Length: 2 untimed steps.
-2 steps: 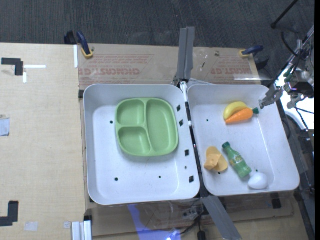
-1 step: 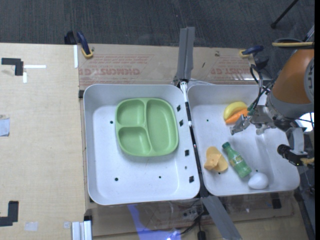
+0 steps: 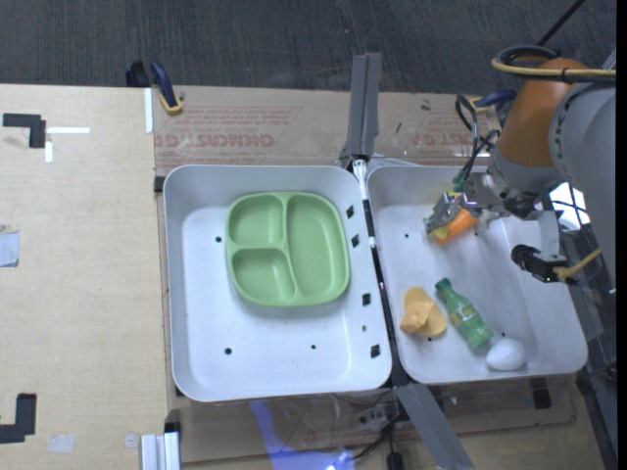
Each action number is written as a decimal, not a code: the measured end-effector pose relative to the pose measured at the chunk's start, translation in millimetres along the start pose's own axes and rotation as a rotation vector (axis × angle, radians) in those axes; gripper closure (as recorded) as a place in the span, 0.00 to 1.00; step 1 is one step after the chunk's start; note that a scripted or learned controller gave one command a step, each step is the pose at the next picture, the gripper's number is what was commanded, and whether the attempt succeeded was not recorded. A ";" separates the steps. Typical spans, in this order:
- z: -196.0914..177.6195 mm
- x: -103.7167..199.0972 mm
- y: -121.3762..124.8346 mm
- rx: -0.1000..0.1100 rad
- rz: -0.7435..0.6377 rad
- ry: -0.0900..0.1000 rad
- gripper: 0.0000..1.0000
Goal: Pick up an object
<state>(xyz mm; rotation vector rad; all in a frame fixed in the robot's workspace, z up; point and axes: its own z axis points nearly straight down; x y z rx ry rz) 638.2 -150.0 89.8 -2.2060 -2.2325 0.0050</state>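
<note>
orange toy (image 3: pixel 457 225) sits between the claw (image 3: pixel 449 213) fingers in the right bin (image 3: pixel 549 360) (grip looks closed); next, lift straight up.

**Right bin: four loose objects**

I count four pickable items, all in the right bin (image 3: pixel 549 360). Orange piece (image 3: pixel 455 225): small, chunky, near the bin's far left part, right at the gripper (image 3: pixel 449 210); I cannot tell whether it is clamped or only touched. Yellow lump (image 3: pixel 422 312): soft-looking, irregular, by the bin's left wall, near side. Green bottle (image 3: pixel 463 313): lying flat, cap toward the far side, body slanting to the near right, just beside the yellow lump. White rounded object (image 3: pixel 506 354): at the near right corner, close to the bottle's base.
</note>
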 end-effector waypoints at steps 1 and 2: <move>-11.1 -3.6 -1.2 0.006 0.001 -0.002 1.00; -100.4 62.2 -9.4 -0.002 0.028 -0.001 1.00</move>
